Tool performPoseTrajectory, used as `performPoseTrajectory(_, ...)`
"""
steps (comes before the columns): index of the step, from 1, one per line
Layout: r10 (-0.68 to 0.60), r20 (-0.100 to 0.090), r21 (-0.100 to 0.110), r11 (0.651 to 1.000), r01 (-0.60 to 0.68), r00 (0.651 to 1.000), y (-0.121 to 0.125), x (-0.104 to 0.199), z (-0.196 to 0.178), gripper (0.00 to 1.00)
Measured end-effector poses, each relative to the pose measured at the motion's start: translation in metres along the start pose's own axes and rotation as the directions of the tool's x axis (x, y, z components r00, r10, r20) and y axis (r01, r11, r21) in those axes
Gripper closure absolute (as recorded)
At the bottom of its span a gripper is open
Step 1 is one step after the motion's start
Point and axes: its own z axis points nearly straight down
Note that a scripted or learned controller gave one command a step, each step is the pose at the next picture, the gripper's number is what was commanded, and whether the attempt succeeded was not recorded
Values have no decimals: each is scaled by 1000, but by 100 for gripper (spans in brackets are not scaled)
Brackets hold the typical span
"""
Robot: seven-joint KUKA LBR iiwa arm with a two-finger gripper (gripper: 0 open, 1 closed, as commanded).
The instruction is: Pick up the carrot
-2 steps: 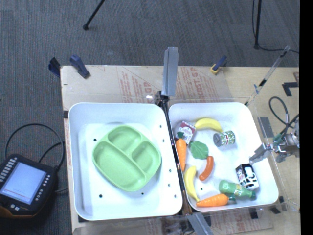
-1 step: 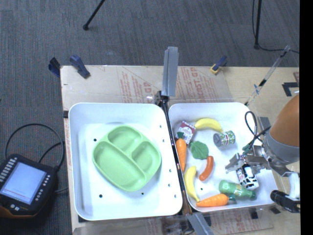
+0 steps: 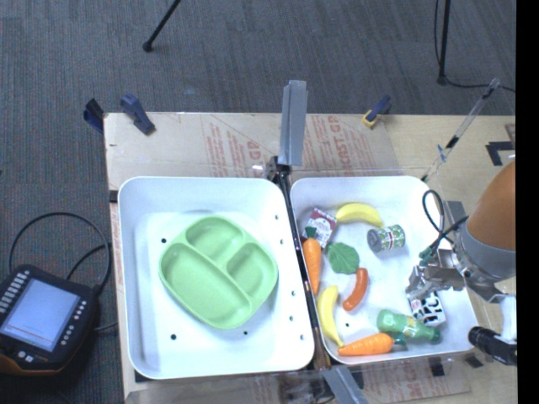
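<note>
Item: right-hand bin [image 3: 438, 194], as you would have logged it. Contents, from the upper part of the bin downward: a banana [image 3: 360, 215], a small tin [image 3: 386, 239], a red-and-white packet [image 3: 319, 224], a green leaf piece [image 3: 343, 257], a red-orange chilli-like piece [image 3: 356, 288], a second banana [image 3: 328, 313], a green bottle [image 3: 408, 326] and a black-and-white carton [image 3: 430, 309]. Two carrot-like pieces were present: one carrot [image 3: 312, 263] lay against the bin's left wall at centre frame, the other carrot [image 3: 367, 344] lay at the lower edge, just beside the green bottle. You could not tell which was meant.

Item: gripper [image 3: 429, 281]. It hung at the right of the frame over the bin's right side, near the carton and well apart from both carrots. Whether its fingers were spread or pressed together, you could not tell.

Item: left-hand bin [image 3: 135, 225], holding a green divided plate [image 3: 218, 269].

Progress: judged as barely begun. No carrot had been lifted; approach, grasp and lift all remained
</note>
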Motion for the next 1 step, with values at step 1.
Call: performPoseTrajectory(1,-218,7,-11,976,218,976,62,73,-127,100)
